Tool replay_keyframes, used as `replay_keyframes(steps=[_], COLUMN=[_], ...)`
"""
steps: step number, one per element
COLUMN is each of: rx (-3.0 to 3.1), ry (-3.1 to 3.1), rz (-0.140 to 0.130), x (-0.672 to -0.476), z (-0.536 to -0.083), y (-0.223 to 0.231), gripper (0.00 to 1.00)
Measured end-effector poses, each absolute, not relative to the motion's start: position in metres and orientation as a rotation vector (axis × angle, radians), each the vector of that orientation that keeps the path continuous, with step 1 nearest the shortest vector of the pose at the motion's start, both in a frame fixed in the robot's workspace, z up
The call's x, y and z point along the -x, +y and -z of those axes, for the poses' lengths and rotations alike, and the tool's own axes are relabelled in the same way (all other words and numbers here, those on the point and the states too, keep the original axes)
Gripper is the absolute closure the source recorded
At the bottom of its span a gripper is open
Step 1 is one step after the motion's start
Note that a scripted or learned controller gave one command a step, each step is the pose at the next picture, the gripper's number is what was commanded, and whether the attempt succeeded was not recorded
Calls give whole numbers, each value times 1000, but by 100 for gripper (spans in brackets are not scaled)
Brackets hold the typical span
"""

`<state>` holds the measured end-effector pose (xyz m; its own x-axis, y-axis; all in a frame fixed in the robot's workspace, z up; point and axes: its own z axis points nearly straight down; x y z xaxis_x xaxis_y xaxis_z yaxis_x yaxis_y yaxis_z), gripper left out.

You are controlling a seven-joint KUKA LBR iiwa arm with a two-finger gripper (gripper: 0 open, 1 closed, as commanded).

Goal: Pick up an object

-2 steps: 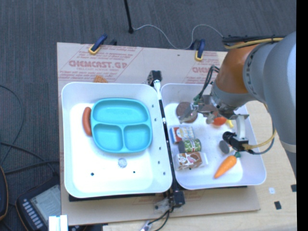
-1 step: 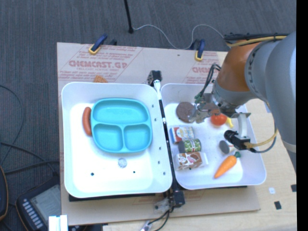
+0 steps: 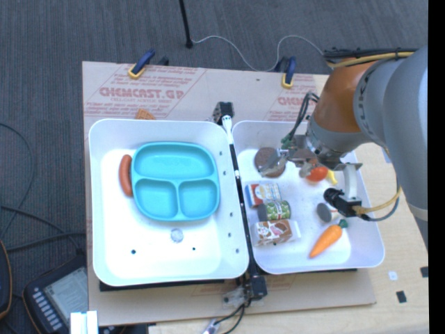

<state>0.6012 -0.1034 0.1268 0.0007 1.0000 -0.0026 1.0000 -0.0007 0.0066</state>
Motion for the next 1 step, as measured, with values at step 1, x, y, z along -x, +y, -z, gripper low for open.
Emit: replay_keyframes(steps=[1], rx=[-2210], ry=[2211], rz=[-23], x=[-568], z=[-92], y=[-97], gripper=[0])
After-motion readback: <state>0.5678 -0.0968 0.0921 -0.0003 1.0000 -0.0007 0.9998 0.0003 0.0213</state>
